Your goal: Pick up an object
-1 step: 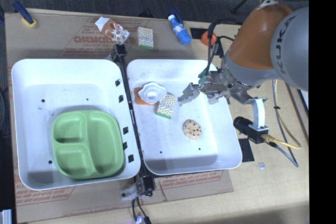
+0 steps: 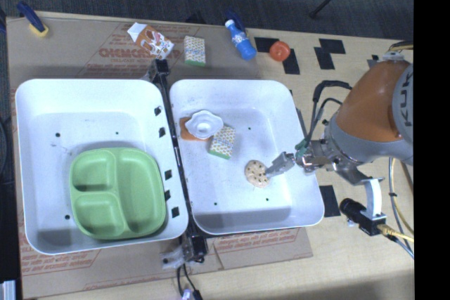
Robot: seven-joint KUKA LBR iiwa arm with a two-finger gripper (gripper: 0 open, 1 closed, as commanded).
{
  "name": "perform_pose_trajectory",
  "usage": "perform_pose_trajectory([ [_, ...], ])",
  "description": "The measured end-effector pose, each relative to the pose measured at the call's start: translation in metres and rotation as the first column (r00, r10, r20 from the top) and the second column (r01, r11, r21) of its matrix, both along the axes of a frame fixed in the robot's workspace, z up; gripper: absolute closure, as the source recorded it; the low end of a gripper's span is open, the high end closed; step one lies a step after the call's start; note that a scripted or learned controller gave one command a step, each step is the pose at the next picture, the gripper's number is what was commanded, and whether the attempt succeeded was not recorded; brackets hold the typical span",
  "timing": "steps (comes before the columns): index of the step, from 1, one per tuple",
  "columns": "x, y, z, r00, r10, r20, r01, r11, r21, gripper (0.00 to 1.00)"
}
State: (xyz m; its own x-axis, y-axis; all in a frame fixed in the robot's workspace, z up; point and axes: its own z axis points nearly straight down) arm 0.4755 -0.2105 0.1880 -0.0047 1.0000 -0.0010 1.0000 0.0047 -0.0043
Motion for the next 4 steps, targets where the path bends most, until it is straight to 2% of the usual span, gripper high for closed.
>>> perform_pose_trajectory([
  [1, 0.069, 0.088, -0.097, 1.000, 0.004, -0.001, -0.004, 1.000, 0.003, 0.00],
  [2, 0.000, 0.101, -0.097, 1.000, 0.003, -0.002, -0.003, 1.000, 0.003, 0.00],
  [3, 0.154, 0.114, -0.096, 1.000, 0.001, 0.005, -0.001, 1.000, 0.002, 0.00],
  [4, 0.152, 0.112, -0.085, 1.000, 0.005, -0.003, -0.005, 1.000, 0.000, 1.00],
])
